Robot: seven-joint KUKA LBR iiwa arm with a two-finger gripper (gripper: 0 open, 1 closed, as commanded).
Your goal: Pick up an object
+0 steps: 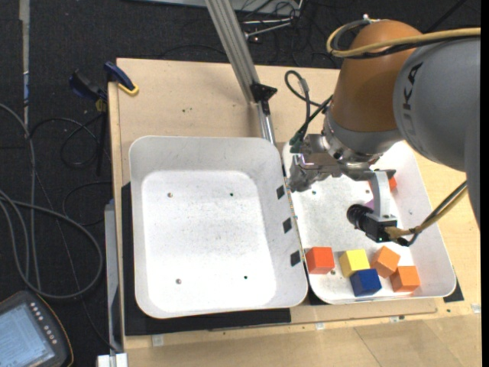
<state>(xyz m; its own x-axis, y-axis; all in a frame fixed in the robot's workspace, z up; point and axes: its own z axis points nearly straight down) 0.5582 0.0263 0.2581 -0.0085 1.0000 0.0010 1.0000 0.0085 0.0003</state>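
My gripper (303, 176) hangs below the orange wrist band over the upper left part of the right bin (330, 209), close to its left wall. Along the near edge of that bin lie an orange cube (320, 259), a yellow cube (354, 261), a blue cube (366, 281) and two more orange blocks (387, 258) (406, 278). All of them lie well below and to the right of the gripper. A small orange piece (393, 182) and a purple sliver (370, 202) peek out from behind the arm's hardware.
The left bin (137, 228) stands beside the right one, their rims touching in the middle. A slanted metal pole (233, 40) runs down to the bins' far junction. A blue and yellow clamp (114, 75) sits at the bench's far left corner. Cables lie on the floor at left.
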